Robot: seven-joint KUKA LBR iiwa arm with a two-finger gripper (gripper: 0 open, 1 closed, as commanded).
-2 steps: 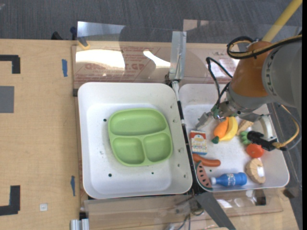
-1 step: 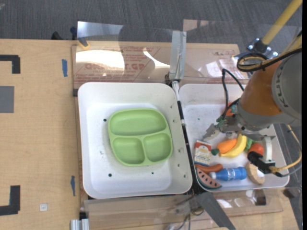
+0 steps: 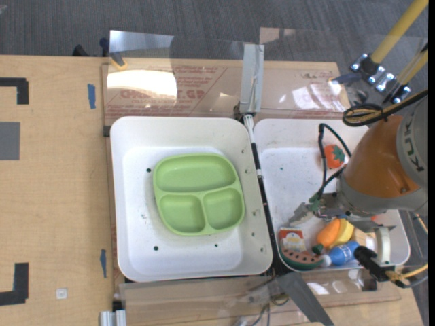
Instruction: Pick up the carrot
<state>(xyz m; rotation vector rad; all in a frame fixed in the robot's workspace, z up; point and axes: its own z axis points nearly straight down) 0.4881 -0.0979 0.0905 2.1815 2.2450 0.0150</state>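
The bench (image 3: 47, 182) spans the view, with the two white bins side by side on it. The left bin (image 3: 136, 182) is the larger in view and bears a green divided plate (image 3: 198, 194) with three compartments, lying roughly at its middle. The right bin (image 3: 285, 168) holds a cluster of toy foods at its near edge.

The arm (image 3: 380, 161) reaches in from the right — its orange band sits over the right bin's far-right half, with black cables looping above it and the grey wrist below. The gripper (image 3: 314, 210) points down and to the left, low over the bin floor, just above the cluster; whether its fingers are apart or together cannot be told from here.

The carrot (image 3: 329, 234) — an orange piece — lies just below the gripper among the cluster, touching a yellow piece (image 3: 345, 231). Near them lie a watermelon slice (image 3: 304, 257), a blue bottle (image 3: 340, 255) and a small carton (image 3: 291, 238). An orange-red tomato-like toy (image 3: 334, 155) lies apart, farther back by the arm.
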